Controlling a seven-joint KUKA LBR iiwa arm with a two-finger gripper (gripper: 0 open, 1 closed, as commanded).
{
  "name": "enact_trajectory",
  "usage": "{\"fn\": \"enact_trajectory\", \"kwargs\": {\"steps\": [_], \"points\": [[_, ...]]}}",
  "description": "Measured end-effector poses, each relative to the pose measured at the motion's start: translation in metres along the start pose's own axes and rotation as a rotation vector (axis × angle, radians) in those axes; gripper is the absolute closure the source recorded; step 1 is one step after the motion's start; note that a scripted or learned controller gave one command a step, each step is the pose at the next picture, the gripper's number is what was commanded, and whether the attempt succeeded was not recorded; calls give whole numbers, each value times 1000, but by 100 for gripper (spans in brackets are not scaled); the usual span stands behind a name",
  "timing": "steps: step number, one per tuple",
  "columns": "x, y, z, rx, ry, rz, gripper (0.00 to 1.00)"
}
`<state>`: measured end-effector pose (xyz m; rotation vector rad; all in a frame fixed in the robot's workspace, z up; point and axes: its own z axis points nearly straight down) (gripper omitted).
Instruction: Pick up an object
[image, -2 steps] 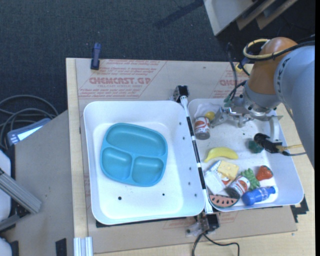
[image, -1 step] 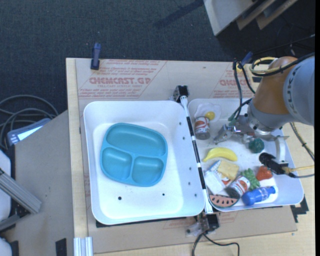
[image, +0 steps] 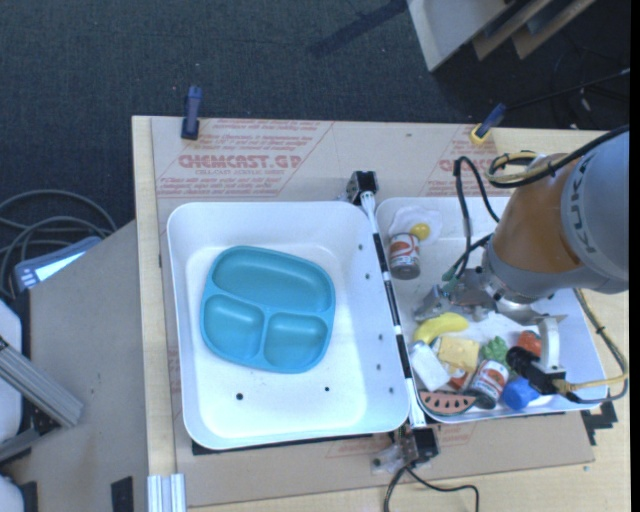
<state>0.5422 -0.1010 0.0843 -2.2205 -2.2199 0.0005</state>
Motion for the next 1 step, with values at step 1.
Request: {"fn": "enact_trajectory", "kwargs": {"steps": [1], "points": [[3, -26, 0, 1, 0, 0, 0]]}}
